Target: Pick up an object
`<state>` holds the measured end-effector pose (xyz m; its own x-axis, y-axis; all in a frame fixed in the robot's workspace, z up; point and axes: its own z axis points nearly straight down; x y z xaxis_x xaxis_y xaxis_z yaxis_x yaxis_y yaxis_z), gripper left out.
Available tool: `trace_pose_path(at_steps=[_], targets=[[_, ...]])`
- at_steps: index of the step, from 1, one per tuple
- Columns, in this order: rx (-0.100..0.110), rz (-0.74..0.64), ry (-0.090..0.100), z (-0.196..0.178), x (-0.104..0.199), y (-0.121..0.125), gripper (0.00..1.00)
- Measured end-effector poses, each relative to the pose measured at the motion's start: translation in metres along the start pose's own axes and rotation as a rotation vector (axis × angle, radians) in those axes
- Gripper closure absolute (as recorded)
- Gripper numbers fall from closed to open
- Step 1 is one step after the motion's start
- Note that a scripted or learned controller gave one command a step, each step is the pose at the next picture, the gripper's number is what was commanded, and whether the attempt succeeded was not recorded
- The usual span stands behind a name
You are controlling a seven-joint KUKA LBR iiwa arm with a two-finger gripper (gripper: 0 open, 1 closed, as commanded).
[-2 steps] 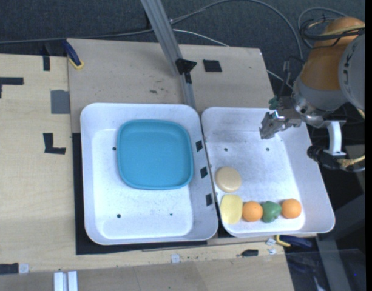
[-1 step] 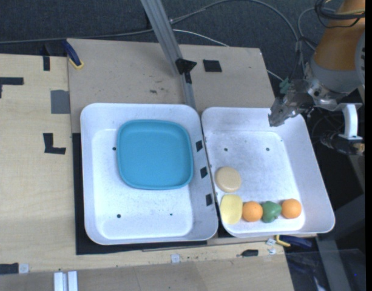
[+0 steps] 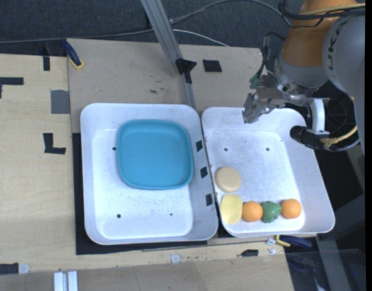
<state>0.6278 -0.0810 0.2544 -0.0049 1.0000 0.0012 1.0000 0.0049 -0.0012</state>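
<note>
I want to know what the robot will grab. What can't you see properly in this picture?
- Gripper: small and dark in the camera view, so open or shut is unclear.
- Green object: wedged between two orange balls, too small to identify.
- Arm: cut off by the right edge.

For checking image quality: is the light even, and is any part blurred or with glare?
Camera view: light is soft and even; the bins look bright white without hard glare; the blue plate casts little shadow; the gripper is slightly soft and dark, its details unclear.
</note>
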Motion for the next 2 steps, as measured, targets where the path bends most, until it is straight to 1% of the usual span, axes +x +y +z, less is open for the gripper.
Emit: trace_pose_path(at_steps=[2], targets=[[0.000, 0.001, 0.000, 0.031, 0.107, 0.022, 1.00]])
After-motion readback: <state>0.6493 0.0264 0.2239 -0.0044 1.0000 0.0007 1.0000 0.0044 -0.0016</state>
